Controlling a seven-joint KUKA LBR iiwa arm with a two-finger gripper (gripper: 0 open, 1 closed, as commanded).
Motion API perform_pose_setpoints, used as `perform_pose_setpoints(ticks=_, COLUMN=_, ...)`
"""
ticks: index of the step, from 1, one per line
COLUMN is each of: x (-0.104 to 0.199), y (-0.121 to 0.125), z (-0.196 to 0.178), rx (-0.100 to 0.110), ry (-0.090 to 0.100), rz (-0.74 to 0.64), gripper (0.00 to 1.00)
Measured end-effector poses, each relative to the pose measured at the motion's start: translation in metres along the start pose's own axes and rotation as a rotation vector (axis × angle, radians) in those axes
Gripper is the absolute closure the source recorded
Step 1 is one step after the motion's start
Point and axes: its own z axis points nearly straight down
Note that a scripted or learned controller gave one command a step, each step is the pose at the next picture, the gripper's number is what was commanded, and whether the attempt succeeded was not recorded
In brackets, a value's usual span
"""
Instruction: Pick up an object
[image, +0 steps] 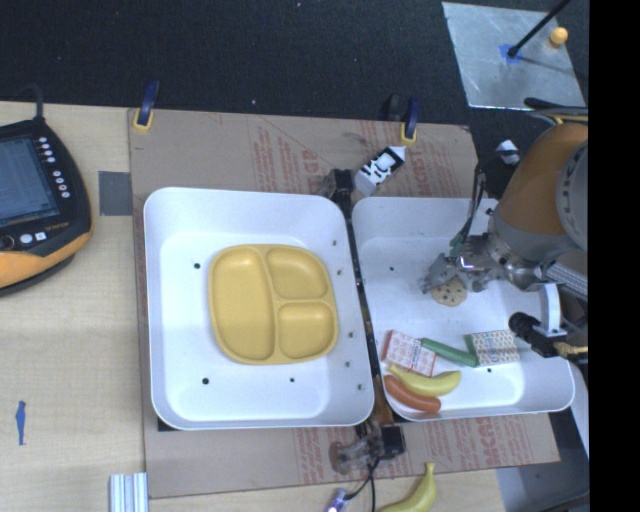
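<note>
My gripper (457, 277) hangs low in the right bin (400, 225), near its middle, reaching in from the right. It looks open, with one metal finger on either side of a round chocolate-chip cookie (451, 294) that lies on the bin floor just below the tips. The cookie is not lifted. Toward the bin's front lie a red-and-white packet (403, 352), a green stick (447, 352), a patterned packet (493, 346), a yellow banana (430, 381) and a hot dog (411, 396).
The left bin (170, 300) holds a yellow divided plate (272, 302). A tablet pendant (35, 200) lies on the bench at far left. Another banana (418, 490) sits outside the bins at the front. The grey arm with its orange band (545, 185) stands over the right bin's right side.
</note>
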Motion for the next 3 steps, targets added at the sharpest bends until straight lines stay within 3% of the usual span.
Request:
perform_pose_setpoints(ticks=1, x=-0.001, y=0.001, z=-0.012, rx=-0.002, ry=-0.001, rz=-0.001, gripper=1.00)
perform_pose_setpoints(ticks=2, x=-0.001, y=0.001, z=-0.012, rx=-0.002, ry=-0.001, rz=-0.001, gripper=0.00)
perform_pose_setpoints(ticks=3, x=0.009, y=-0.006, z=0.000, rx=0.001, ry=0.000, rz=-0.001, gripper=0.00)
